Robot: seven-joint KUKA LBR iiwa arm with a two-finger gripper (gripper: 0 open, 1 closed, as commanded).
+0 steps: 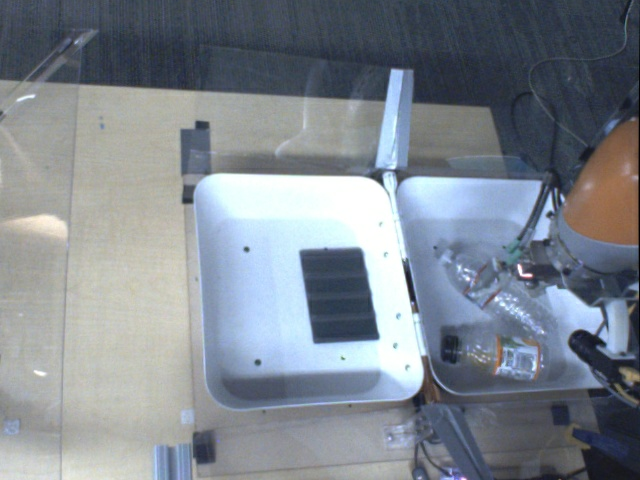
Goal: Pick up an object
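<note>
The right bin (470,203) holds a crumpled clear plastic bottle (468,273) near its middle. A small bottle (495,354) with a black cap and an orange label lies on its side by the front wall. Another clear crinkled piece (522,313) lies between them. The gripper (527,267) hangs low over the right end of the clear plastic, below the arm's orange band (608,193). Its tip is dark and mixed up with the plastic's glints. In the left bin (230,268) a black ribbed rectangular pad (339,294) lies flat near the middle.
A metal post (394,118) stands behind the wall shared by the two bins. Cables (560,88) hang at the back right. Black arm parts (600,353) overlap the right bin's front right corner. A clear sheet covers the wooden bench (100,268) on the left.
</note>
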